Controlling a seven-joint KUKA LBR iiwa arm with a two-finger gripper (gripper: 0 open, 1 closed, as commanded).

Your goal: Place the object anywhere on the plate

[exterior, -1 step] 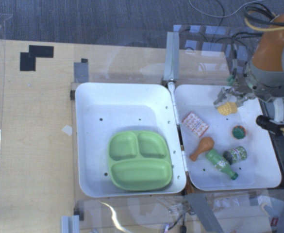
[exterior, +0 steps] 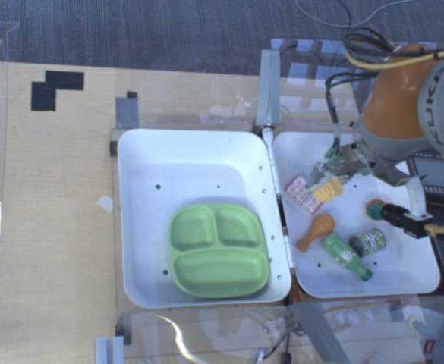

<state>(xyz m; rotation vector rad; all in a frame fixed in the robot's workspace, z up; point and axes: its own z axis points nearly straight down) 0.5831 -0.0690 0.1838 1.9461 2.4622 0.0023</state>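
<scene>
gripper (exterior: 329, 174) poised in right bin (exterior: 426, 279) over the yellow corn piece (exterior: 327, 191); its grip state cannot be told. green divided plate (exterior: 218, 250) lies leftward, in left bin (exterior: 142, 203).

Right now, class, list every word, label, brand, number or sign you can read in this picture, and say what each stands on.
"KU": grey letters, cut off by the picture's edge, on the robot arm.
Green can: has a label, too small to read.
Green bottle: label too blurred to read.
Red-and-white packet: print too small to read.
</scene>
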